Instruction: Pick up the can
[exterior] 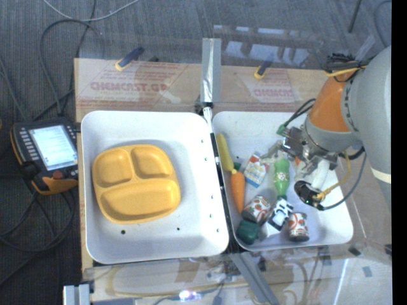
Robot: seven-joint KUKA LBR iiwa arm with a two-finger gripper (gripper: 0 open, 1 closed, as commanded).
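Camera view: gripper (304, 159) hangs low over the right bin (346, 230), fingers buried in wrist hardware — can't tell their spread, nothing visibly held. Can (256, 208) lies on its side at the gripper's 7 o'clock, near, between carrot (237, 190) and a second can (297, 225). Pickup not done — descent, grasp and lift all remain.

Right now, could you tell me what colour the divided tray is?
Yellow; the divided tray shows best in the camera view.
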